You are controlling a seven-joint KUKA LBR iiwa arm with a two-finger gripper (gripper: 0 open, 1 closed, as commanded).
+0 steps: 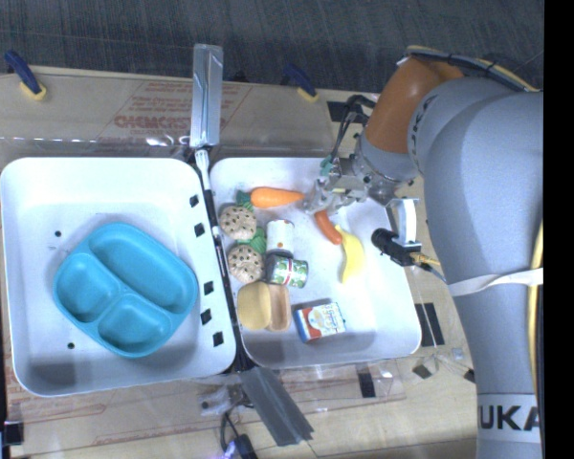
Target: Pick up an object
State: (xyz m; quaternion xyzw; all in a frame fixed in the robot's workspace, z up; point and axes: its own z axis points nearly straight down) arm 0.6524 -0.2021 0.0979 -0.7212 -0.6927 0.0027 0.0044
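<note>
The right bin (pixel 392 314) holds several toy foods. An orange carrot (pixel 275 197) lies near its far edge, and a small red-orange pepper (pixel 327 226) lies just right of it. A yellow banana (pixel 351 256) lies beside the pepper. Two cookies (pixel 237 220) (pixel 243 261), a white bottle (pixel 279 237), a green-labelled can (pixel 289 272), a bread roll (pixel 260 305) and a small carton (pixel 319 319) fill the bin's left and front. My gripper (pixel 327 193) hangs low over the bin's far side, between the carrot's tip and the pepper, very close to both.
The left bin (pixel 29 208) holds a blue divided plate (pixel 124 287). A metal divider bar (pixel 207 94) stands between the bins at the far edge. The grey arm (pixel 478 180) covers the bench's right side. Bare bin floor lies right of the banana.
</note>
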